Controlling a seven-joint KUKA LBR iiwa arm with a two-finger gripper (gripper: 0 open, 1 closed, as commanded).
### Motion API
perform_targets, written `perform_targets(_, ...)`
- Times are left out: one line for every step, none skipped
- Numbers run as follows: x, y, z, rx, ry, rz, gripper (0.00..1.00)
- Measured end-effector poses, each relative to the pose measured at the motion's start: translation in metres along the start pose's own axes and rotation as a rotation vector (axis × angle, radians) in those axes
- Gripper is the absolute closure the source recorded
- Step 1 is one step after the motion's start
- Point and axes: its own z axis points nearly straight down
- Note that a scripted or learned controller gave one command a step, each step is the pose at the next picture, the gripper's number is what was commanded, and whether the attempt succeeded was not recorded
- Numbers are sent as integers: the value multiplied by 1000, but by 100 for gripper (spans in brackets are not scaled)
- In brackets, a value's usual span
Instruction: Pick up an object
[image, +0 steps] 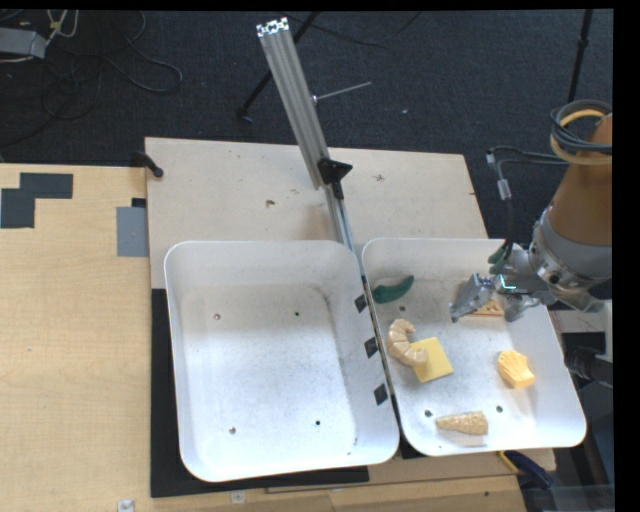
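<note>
Nearest the camera, the left bin (265, 360) lies bare, while the right bin (560, 425) carries the candidates: a yellow block (433, 361), a tan curl (402, 341), a beige piece (462, 424), a small yellow piece (515, 369) and a green item (393, 288). Low by the right bin's far right rim sits the end effector (487, 300), over an orange-tan scrap (489, 311); grip state I cannot tell. Judged step: closing in. Next: a clean lift, minding that rim; leftward room is open.
</note>
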Motion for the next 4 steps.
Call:
perform_targets(-1, 1, -2, -5, -1, 4, 0)
perform_targets(-2, -1, 42, 0, 0, 2, 0)
perform_targets(0, -2, 86, 1, 0, 2, 0)
perform_targets(-6, -8, 132, 1, 0, 2, 0)
